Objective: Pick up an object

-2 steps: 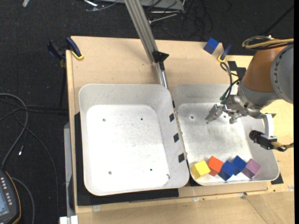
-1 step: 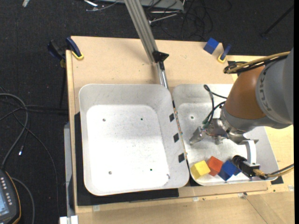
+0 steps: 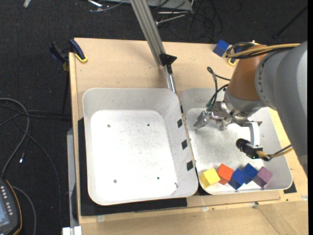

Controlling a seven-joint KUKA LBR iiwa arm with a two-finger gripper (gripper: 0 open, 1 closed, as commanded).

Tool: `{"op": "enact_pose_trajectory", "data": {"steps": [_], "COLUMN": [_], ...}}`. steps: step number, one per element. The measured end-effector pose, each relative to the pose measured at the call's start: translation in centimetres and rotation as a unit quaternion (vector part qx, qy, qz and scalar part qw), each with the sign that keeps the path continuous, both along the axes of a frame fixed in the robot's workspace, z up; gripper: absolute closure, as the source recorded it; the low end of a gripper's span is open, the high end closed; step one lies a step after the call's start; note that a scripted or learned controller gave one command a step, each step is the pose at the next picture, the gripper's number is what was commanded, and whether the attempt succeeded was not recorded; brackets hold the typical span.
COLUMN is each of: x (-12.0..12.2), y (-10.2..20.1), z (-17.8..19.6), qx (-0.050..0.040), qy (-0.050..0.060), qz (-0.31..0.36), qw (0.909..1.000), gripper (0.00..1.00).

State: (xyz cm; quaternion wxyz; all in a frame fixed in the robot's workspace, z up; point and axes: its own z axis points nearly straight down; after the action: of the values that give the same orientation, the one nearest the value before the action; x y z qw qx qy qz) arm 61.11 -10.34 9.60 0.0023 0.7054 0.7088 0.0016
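Camera view: gripper (image 3: 211, 121) above right bin (image 3: 210, 146), blocks (image 3: 237, 175) apart.

bins (image 3: 98, 102): white, finely speckled grey | bench (image 3: 117, 62): pale tan wood | arm (image 3: 283, 77): grey, orange band (image 3: 247, 80) | cubes: yellow (image 3: 210, 177), orange (image 3: 225, 172), two blue (image 3: 243, 175), purple (image 3: 263, 176) | block on bench (image 3: 221, 47): blue | floor (image 3: 34, 43): black carpet

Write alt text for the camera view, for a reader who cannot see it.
A grey robot arm with an orange band reaches from the right over the right bin, its tool hanging above bare floor. Yellow, orange, blue and purple blocks line that bin's near edge, beside the left bin.
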Motion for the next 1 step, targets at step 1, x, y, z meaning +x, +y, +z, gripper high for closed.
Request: {"op": "enact_pose_trajectory", "data": {"steps": [1], "x": [1.06], "y": [-4.06], "z": [2.39], "qx": [-0.0011], "qy": [0.000], "qz": [-0.004], "qw": [1.0000], "gripper": [0.00]}}
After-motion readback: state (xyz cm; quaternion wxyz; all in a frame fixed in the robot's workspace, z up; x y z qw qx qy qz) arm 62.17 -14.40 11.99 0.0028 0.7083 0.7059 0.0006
